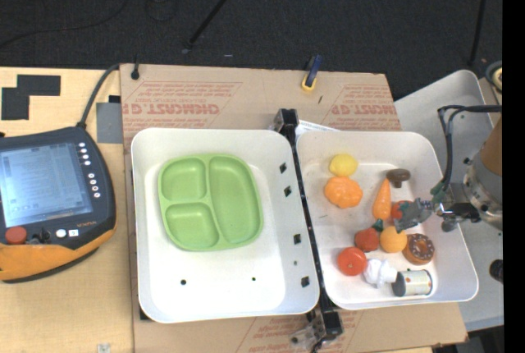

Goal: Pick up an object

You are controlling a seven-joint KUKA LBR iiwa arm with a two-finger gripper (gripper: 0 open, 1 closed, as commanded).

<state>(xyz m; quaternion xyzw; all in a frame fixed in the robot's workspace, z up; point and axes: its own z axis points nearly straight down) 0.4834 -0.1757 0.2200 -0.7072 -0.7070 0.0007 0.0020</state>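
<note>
Leftmost on the surface (205,97), a teach pendant (51,199); next, green divided plate (210,203) in left bin (156,277). Right bin (455,277): lemon (343,165), orange (343,193), carrot (382,199), tomato (352,261), donut (420,248). Claw (420,208) near carrot, beside donut; grip state impossible to tell.

Toy foods (379,232) clustered in right bin (447,171)

Toys (385,236) crowd right bin (447,171) (touching)
</note>
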